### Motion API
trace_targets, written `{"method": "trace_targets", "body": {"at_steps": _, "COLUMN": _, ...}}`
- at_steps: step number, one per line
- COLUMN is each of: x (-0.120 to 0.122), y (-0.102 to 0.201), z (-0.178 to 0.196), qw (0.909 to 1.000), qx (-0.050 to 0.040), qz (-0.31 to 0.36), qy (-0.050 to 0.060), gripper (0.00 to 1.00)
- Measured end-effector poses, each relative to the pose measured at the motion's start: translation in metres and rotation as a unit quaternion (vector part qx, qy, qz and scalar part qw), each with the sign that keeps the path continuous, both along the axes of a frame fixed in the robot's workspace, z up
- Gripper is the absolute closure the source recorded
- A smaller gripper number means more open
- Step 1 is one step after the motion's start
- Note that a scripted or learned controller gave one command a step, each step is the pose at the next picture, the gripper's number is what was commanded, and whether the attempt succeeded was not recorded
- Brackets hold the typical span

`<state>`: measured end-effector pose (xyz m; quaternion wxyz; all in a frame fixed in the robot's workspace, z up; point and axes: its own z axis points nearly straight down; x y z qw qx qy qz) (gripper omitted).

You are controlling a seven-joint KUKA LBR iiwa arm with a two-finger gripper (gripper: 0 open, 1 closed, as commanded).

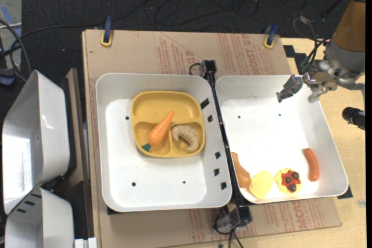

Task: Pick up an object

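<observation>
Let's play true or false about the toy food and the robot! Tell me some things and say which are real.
1. The carrot lies in the yellow plate. True.
2. The yellow plate sits in the right bin. False: it sits in the left bin.
3. The sausage lies in the right bin. True.
4. The gripper is holding the shrimp. False: its fingers hold nothing, and the shrimp lies in the plate.
5. The pizza lies beside the carrot. False: it is in the right bin.
</observation>
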<state>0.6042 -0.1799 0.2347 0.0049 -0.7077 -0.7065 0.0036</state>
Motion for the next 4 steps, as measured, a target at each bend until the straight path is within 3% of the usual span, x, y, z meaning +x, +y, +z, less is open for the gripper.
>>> {"method": "trace_targets", "body": {"at_steps": 1, "x": 0.003, "y": 0.000, "z": 0.007, "qw": 1.0000, "qx": -0.0013, "qz": 0.001, "qy": -0.006, "gripper": 0.00}}
{"method": "trace_targets", "body": {"at_steps": 4, "x": 0.016, "y": -0.007, "z": -0.145, "qw": 1.0000, "qx": -0.0006, "qz": 0.001, "qy": -0.004, "gripper": 0.00}}
